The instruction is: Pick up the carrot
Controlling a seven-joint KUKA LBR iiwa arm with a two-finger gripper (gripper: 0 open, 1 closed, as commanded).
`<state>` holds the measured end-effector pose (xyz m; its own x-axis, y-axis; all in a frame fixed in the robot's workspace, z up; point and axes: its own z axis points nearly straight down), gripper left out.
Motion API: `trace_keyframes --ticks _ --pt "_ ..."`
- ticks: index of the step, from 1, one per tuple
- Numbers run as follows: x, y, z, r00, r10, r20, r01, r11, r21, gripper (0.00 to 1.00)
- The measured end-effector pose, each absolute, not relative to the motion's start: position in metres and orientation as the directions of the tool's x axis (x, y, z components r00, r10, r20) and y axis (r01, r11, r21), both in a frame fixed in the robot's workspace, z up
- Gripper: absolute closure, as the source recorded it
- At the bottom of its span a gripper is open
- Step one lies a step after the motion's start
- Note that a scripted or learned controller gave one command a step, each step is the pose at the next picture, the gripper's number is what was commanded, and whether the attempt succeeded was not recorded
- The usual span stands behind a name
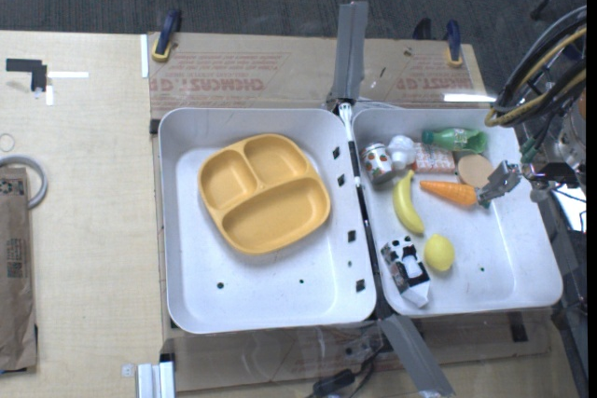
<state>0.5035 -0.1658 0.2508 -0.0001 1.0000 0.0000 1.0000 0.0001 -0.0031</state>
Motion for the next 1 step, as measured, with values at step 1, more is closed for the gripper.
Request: trace_keyframes --ticks 1 --pt "0.5543 -0.1990 0.1099 -0.034 0.999 -0.001 0.999 0.034 -0.002 0.00"
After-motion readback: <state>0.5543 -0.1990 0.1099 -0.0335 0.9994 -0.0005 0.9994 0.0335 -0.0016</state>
